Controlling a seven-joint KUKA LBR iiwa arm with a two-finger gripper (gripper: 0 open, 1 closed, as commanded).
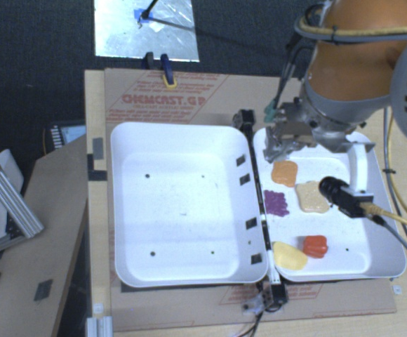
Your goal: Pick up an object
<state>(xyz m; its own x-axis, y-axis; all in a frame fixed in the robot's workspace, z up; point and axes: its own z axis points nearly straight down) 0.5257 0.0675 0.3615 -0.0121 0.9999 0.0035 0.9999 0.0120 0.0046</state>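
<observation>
Orange piece [284, 173] (under end effector [276, 153])

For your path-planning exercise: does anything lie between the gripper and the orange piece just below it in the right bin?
Nothing visible does. The gripper hangs at the upper left of the right bin, and the orange piece lies directly below it with only bare white floor between. The purple piece and tan piece lie further down.

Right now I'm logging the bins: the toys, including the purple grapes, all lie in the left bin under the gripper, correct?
Not quite: the camera view shows the toys, including the purple grapes, all lying in the right bin under the gripper, not the left one.
</observation>
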